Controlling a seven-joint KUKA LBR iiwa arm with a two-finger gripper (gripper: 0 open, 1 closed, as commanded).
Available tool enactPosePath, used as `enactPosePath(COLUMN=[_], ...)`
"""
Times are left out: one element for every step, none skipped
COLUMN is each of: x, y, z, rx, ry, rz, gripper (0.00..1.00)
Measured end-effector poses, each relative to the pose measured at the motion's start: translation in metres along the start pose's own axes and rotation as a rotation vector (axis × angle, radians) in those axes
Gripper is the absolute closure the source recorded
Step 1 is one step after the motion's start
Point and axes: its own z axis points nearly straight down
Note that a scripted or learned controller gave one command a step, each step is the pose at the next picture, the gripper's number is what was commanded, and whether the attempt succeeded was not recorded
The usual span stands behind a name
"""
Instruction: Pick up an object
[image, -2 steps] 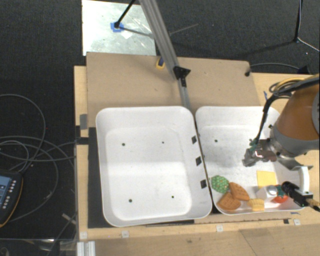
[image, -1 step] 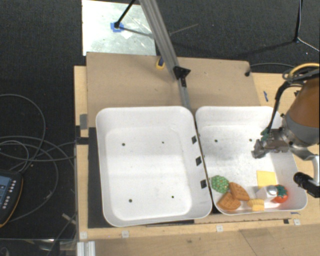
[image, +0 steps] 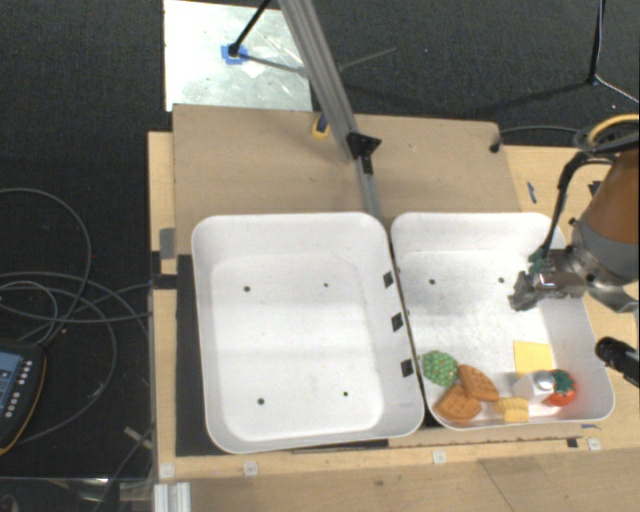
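Toy foods cluster at the near edge of the right bin (image: 480, 240), below the hand (image: 527, 292).
Green piece (image: 438, 367), two orange waffles (image: 468, 393), yellow block (image: 533, 355) and red-green item (image: 560, 388) lie apart from it; whether the hand is parted or closed, I cannot tell.

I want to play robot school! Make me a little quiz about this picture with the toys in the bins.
1. True or false: the flat yellow square block lies in the right white bin.
2. Which toy sits nearest the divider between the bins: A) the bumpy green round toy, B) the red round toy?
3. Fill in: the gripper hovers over the ____ bin.

Key: 1 true; 2 A; 3 right.
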Motion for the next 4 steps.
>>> enactPosePath(x=[0.058, 0.107, 0.163, 0.220], y=[0.000, -0.009, -0.013, -0.014], z=[-0.012, -0.020, -0.028, -0.013], rx=[0.001, 0.003, 0.002, 0.006], ry=[0.003, 0.004, 0.004, 0.004], rz=[-0.007, -0.006, -0.007, -0.006], gripper=[1.00, 1.00, 1.00, 1.00])
